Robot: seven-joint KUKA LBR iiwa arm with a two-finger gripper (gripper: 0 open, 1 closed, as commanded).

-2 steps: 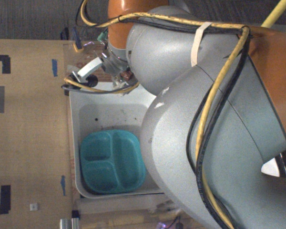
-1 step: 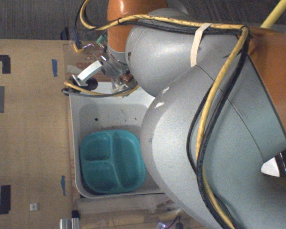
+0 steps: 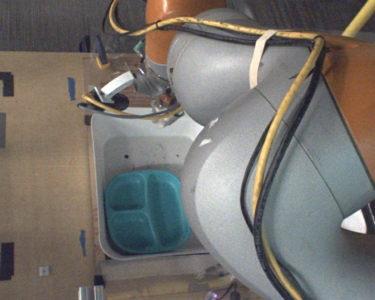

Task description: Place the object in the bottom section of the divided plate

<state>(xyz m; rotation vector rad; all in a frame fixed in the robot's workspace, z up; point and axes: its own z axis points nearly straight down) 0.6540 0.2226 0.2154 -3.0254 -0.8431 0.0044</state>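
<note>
While the bulky grey arm (image 3: 237, 186) is bending in from the right with its orange band uppermost, its gripper (image 3: 164, 102) is hanging at the upper rim of the shallow white plastic bin (image 3: 144, 147). Whether it is wide or narrow I cannot tell. A smooth teal plastic plate (image 3: 147, 212), round-cornered and divided in three, is lying flat in that bin, well apart from the gripper.

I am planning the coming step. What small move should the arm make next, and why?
Probably shift the pincer along the white bin toward the teal divided plate: the pincer hangs at the bin's other end, apart from the plate, and I cannot tell if it carries anything.
</note>
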